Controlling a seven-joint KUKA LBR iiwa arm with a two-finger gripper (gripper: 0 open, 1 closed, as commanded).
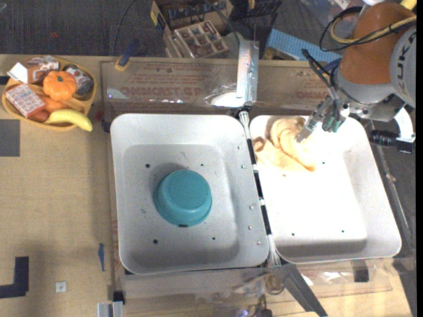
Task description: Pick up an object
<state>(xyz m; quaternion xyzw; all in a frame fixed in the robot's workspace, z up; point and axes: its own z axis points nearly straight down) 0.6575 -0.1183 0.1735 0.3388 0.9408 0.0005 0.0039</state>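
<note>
A teal bowl (184,197) lies upside down in the middle of the left bin (132,137). In the right bin (344,203), a pale yellow-orange soft object (285,147) lies at the far left corner. My gripper (305,135) hangs over that object's right side, fingers pointing down-left and touching or nearly touching it. The fingers look close together, but their state is not clear.
A basket (47,98) with a small pumpkin, a banana and boxes sits at the left on the bench. Clear plastic packaging (238,78) lies behind the bins. Crates and cables lie on the floor beyond.
</note>
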